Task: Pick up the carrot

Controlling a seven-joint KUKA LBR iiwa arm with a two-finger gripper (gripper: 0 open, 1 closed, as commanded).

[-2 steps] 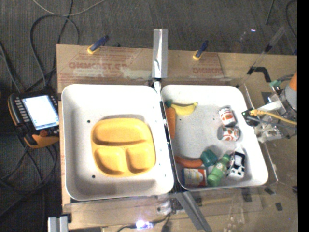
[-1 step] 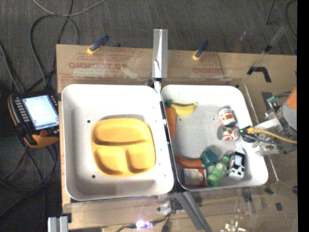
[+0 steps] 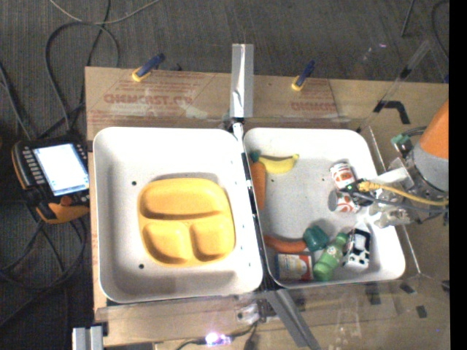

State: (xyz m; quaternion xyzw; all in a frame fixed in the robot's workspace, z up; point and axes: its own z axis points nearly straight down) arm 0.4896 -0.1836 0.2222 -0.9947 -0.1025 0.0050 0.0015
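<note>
The carrot (image 3: 257, 184) is a long orange piece with a small green top. It lies along the left wall of the right bin (image 3: 306, 138), just below a yellow banana (image 3: 278, 164). My gripper (image 3: 368, 204) hangs over the right side of that bin, beside a red and white can (image 3: 341, 175). It is far to the right of the carrot and nothing shows held in it.
A yellow divided tray (image 3: 187, 219) sits in the left bin (image 3: 117, 195). The front of the right bin holds an orange-red sausage shape (image 3: 283, 244), two green bottles (image 3: 316, 237) (image 3: 331, 258), a carton (image 3: 291, 267) and a black and white box (image 3: 357, 249).
</note>
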